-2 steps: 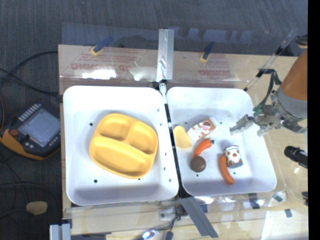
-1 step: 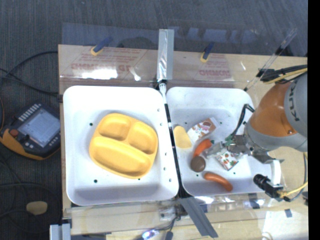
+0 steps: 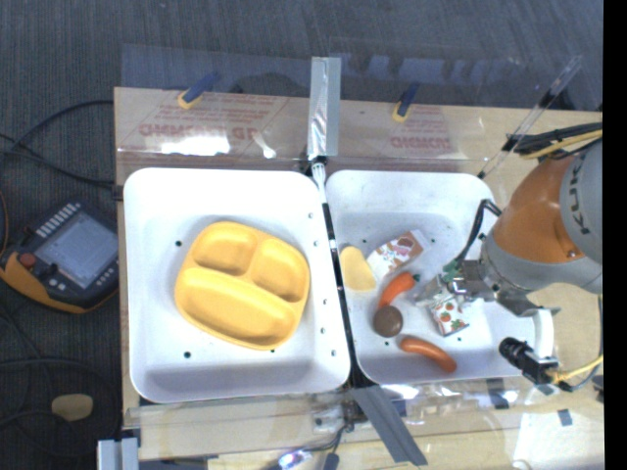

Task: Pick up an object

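Note:
The right bin (image 3: 392, 196) holds several small items. A pale yellow wedge (image 3: 358, 268) lies by its left wall. Beside the wedge is a small printed carton (image 3: 399, 252), and below that an orange carrot (image 3: 397, 287). A brown ball (image 3: 388, 321) and a red-orange sausage (image 3: 427, 352) lie nearer the front. A second small carton with red print (image 3: 449, 315) lies right of the carrot. My gripper (image 3: 446, 287) hangs low in the right bin, right over the top edge of that second carton, with the carrot just to its left. The grey and orange arm (image 3: 539, 228) reaches in from the right.
The left bin (image 3: 157, 223) carries a yellow divided plate (image 3: 244, 282) in its middle. A metal divider post (image 3: 324, 106) stands at the back between the bins. A handheld pendant (image 3: 64, 258) lies on the floor to the left.

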You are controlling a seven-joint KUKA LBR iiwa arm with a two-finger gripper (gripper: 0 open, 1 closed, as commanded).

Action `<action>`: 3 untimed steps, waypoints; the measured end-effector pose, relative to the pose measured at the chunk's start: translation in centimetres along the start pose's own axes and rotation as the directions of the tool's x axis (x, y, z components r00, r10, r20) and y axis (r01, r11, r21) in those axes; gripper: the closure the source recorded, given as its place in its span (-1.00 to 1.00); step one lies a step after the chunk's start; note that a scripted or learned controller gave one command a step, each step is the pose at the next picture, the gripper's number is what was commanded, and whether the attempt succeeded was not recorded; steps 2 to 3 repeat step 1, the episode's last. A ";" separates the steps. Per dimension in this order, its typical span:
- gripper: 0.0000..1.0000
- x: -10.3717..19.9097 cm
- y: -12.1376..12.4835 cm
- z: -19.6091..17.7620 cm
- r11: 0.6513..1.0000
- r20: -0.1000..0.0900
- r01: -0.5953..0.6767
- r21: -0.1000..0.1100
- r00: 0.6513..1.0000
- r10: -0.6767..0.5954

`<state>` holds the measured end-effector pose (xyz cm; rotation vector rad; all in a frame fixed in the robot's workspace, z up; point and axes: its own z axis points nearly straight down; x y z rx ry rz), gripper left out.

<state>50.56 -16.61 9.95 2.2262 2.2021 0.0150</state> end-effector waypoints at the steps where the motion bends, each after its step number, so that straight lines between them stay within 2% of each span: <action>1: 1.00 3.0 3.4 -9.8 0.979 0.006 -0.204 0.016 0.979 0.204; 3: 1.00 3.0 3.4 -9.8 0.979 0.006 -0.204 0.016 0.979 0.204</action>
